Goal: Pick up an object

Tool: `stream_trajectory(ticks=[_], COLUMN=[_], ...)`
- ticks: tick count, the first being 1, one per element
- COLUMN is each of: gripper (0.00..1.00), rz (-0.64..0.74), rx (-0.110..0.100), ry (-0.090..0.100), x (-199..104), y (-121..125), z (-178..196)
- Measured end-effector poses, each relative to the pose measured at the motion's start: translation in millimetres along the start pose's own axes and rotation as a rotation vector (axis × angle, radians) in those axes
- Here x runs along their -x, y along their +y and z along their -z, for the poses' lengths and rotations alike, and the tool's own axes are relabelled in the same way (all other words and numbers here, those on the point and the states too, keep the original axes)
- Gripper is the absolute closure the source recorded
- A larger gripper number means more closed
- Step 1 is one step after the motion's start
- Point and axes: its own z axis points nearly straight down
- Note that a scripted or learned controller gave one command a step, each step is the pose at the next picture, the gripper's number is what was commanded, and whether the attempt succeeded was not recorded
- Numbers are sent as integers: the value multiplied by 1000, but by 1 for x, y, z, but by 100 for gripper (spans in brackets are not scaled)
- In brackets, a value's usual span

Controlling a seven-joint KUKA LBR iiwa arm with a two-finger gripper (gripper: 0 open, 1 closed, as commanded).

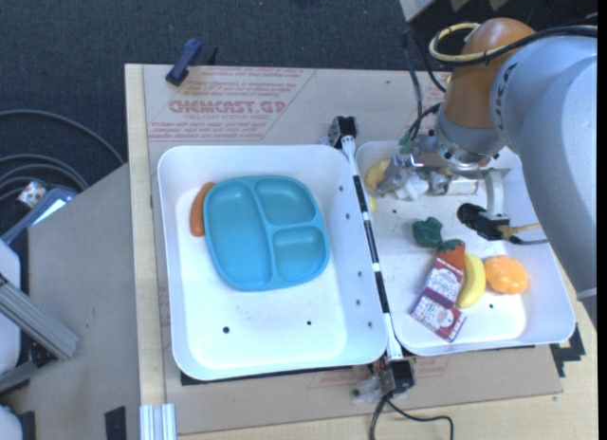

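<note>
Reaching into the right bin near its far edge, the gripper hovers over a yellowish item; its grip cannot be made out. Toward that bin's near edge lie a green toy, banana, orange and red carton. The left bin holds a blue divided plate with an orange piece at its left edge.

Bulky grey arm with an orange wrist band and looping yellow cable

Robotics laboratory: a worktop covered in printed protective sheet carries two white bins, with a grey-and-orange industrial arm, loose cables and dark carpet around.
</note>
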Motion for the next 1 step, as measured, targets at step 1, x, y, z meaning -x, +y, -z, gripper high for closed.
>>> stream_trajectory(ticks=[1], gripper=[0], rz=[0], rx=[0], ry=[0], x=[0], y=[0], z=[0])
